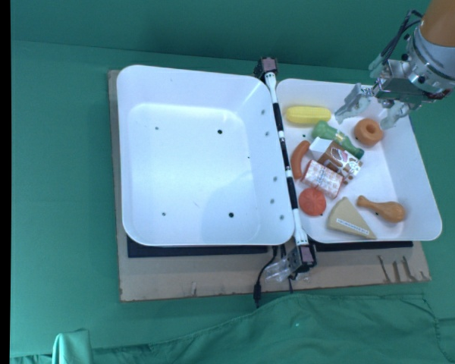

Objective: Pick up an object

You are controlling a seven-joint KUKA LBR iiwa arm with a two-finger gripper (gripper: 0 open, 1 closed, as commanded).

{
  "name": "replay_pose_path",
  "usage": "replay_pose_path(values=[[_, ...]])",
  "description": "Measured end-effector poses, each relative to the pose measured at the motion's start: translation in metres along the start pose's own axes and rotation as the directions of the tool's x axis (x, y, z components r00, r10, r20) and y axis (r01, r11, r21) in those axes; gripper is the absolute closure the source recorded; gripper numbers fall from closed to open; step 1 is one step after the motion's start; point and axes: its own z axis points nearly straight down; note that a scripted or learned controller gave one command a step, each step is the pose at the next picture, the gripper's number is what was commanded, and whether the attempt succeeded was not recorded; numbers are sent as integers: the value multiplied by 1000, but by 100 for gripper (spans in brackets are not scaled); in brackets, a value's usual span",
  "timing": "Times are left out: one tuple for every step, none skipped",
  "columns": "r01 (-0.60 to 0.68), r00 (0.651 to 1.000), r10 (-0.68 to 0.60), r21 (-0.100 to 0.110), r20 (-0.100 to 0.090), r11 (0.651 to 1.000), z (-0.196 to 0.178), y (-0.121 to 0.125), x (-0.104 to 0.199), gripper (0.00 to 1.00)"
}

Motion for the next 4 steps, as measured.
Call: replay_pose_path(values=[[0,1000,0,0,0,1000,0,0,0,0],[-1,1000,1,5,0,1000,45,6,-8,0],[0,1000,0,4,0,1000,86,2,-6,0],[0,1000,0,6,-1,1000,135,3,3,0]])
